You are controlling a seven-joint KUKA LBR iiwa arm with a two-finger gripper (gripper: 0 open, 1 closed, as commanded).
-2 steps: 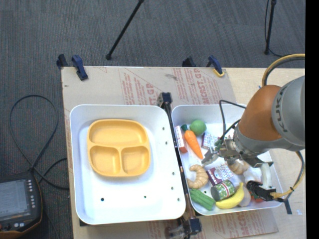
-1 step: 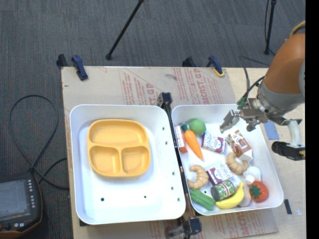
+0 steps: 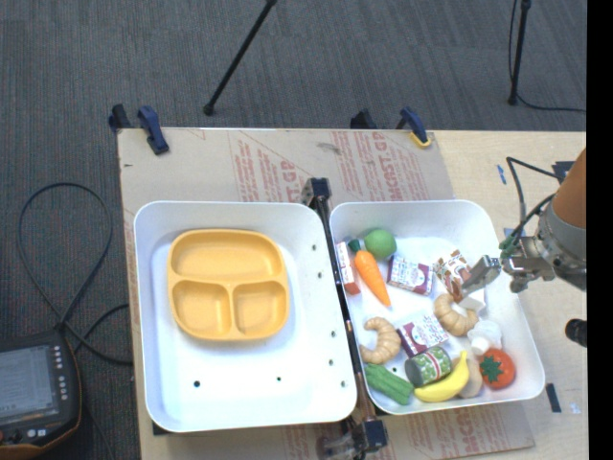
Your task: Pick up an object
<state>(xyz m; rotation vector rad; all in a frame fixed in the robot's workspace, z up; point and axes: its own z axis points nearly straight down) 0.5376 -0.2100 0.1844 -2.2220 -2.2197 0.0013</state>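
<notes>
Pincer (image 3: 482, 274) hangs over the right bin (image 3: 479, 214) near its right wall, just above a croissant (image 3: 454, 313); I cannot tell if it grips anything. Beside it lie a carton (image 3: 410, 275), a carrot (image 3: 372, 276) and a lime (image 3: 380, 243), with a tomato (image 3: 495, 368) and a banana (image 3: 448, 383) lower down. Well apart, the left bin (image 3: 153, 372) holds a yellow tray (image 3: 229, 284).

The bench (image 3: 249, 161) bears two white bins (image 3: 153, 353) side by side.

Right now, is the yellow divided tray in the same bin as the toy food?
No, the yellow tray lies in the left bin; the carrot and banana lie in the right bin.
</notes>
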